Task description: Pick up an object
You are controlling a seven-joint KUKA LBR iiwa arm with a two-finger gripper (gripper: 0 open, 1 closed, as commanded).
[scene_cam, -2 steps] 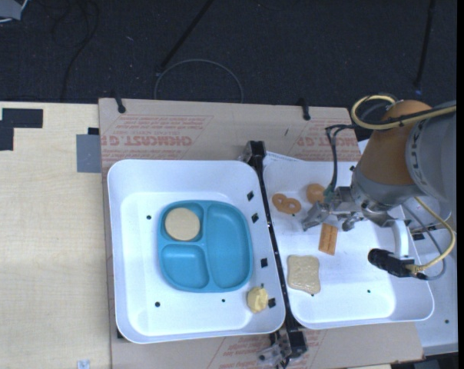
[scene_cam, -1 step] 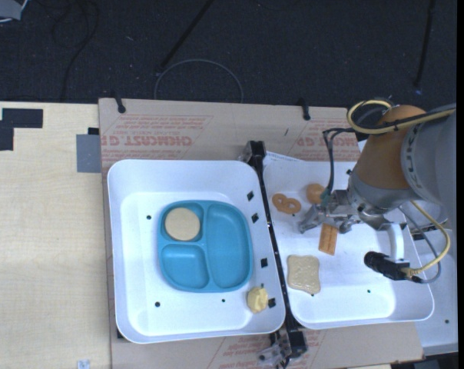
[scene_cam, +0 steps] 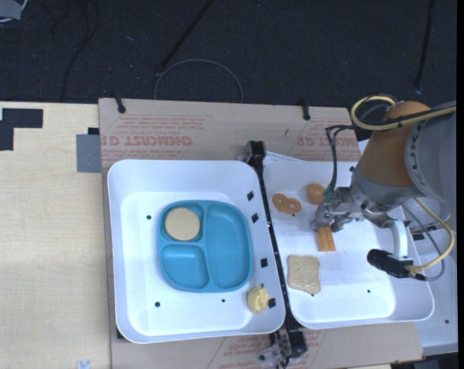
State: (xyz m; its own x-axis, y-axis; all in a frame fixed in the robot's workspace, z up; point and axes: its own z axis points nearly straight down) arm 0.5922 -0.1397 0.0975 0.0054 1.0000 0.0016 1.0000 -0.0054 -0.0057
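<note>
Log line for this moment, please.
gripper: right bin, above orange stick | grasp: unconfirmed | blue tray: left bin

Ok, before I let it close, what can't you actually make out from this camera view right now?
- Gripper: too small and cluttered to tell how the fingers stand.
- Orange block: its top end is hidden under the gripper, so contact is unclear.
- Small orange ball: its right side sits behind the cable.
- Pretzel and yellow lump: too blurred for detail.

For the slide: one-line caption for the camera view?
KUKA gripper poised over an orange stick in the right bin; blue tray sits left.
</note>
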